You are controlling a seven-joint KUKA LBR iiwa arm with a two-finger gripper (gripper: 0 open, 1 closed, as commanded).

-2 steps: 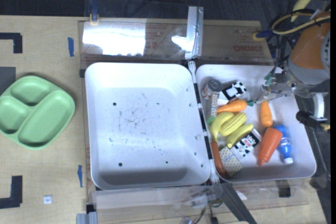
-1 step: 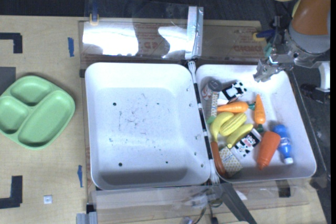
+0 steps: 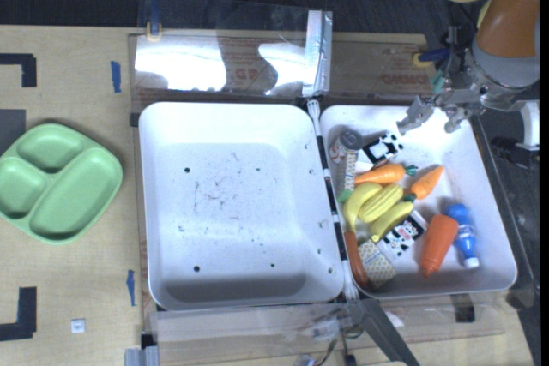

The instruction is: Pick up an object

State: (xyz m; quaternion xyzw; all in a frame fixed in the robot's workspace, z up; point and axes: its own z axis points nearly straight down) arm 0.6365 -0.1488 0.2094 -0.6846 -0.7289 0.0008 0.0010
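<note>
Gripper (image 3: 435, 114) sits over the back edge of the right bin (image 3: 497, 210), near its top-right corner, arm coming in from the right. Two fingers visible, spread apart, nothing between them. Not holding anything yet.

Task's candidates all lie in the right bin, packed toward its left-centre: banana bunch (image 3: 377, 206), a carrot (image 3: 379, 175) touching the bananas' upper side, a second orange carrot-like piece (image 3: 426, 180) just right of it, a bigger orange carrot (image 3: 436, 243) lower down w/ a blue bottle (image 3: 462, 234) just beside it. Black/white patterned piece (image 3: 383, 148) nearest the gripper. Left bin (image 3: 171, 133) carries no objects. Green divided tray (image 3: 57, 182) off on the bench at left, well apart.

Risks (judgement):
- Gripper is high/behind the pile, not above any one item. Straight descent from here prob lands on bare bin floor or the bin rim → closes on air.
- Cluster is tight: bananas, carrot, patterned bits touching. One finger likely to come down on a neighbour instead of beside target → target shoved, not gripped, or two things pinched loosely.
- Carrots are tapered and smooth-looking; pinch near the tip may squirt out.
- Blue bottle + big carrot lie side by side; little finger room between them.
- Items near the centre divider: finger could hit the wall.

Safest pick looks like the big carrot, gripped across its middle.
</note>
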